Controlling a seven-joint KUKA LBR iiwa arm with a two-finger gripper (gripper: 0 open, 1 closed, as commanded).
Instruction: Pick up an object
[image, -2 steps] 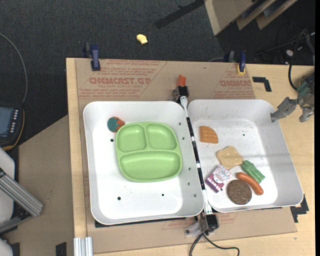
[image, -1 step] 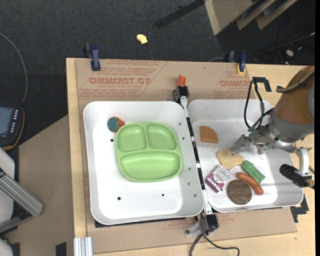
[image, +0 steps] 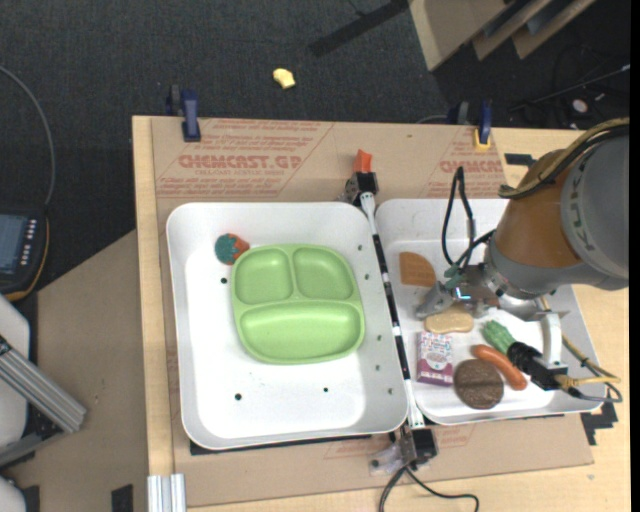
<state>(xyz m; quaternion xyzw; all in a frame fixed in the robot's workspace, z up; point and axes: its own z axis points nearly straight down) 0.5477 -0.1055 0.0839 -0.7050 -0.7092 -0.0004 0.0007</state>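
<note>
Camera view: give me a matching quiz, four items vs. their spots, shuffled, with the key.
Items:
1. green tray
2. small ball
3. brown disc
4. yellow scrap

Spots:
A. dark floor beyond the bench
B. middle of the left bin
C. near edge of the right bin
D. left bin's far-left corner, beside the tray

Pairs: 1-B, 2-D, 3-C, 4-A
</note>
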